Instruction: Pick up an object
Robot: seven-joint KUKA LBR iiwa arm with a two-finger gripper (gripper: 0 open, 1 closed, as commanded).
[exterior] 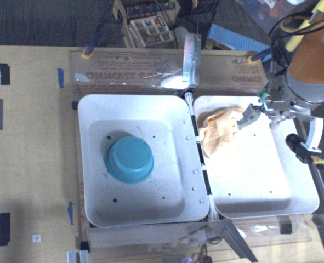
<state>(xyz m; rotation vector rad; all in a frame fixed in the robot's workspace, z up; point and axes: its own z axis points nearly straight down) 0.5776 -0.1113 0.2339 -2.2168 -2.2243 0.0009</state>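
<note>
Blue bowl (130, 159) left bin; jaws (248, 115) touching tan cloth (219, 129)

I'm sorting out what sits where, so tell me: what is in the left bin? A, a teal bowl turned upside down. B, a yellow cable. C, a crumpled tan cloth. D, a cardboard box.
A: the teal bowl rests upside down on the left bin floor, while the tan cloth lies in the right bin.

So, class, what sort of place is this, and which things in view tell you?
Probably a robotics lab or workshop: a robot arm reaches over two white bins on a wooden bench, with cables and clutter behind.
</note>
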